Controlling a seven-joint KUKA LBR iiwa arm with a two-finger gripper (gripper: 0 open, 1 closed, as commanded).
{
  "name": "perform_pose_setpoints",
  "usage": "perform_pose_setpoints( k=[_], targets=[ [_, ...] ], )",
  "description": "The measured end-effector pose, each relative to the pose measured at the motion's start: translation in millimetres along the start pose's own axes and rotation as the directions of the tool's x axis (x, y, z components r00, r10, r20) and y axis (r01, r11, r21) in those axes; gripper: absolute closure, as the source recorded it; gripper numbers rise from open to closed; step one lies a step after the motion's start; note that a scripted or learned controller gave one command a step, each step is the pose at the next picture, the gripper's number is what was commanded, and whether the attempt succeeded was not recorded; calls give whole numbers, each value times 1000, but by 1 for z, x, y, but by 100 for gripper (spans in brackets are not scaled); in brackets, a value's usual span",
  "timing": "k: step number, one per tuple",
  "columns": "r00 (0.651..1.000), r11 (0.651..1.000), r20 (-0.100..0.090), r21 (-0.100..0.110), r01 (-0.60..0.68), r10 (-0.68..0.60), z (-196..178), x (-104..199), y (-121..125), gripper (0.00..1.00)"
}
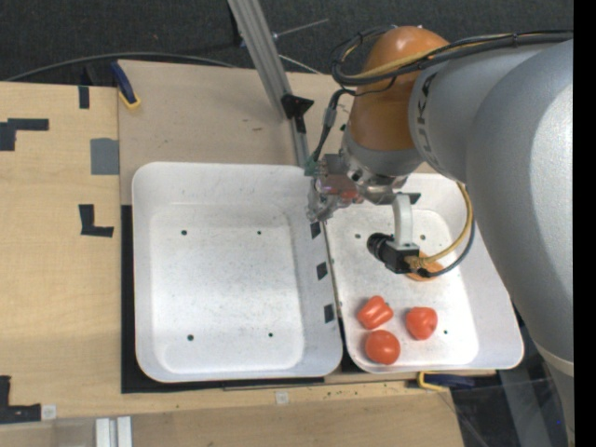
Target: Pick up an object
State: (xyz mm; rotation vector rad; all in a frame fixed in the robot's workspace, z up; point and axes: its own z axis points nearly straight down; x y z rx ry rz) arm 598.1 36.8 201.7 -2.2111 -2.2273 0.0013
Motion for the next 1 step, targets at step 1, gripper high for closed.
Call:
perform_pose_setpoints(
  k=[1],
  targets=[
    [1000,1000,0,-2,2,-2,-5,61,3,100]
  ],
)
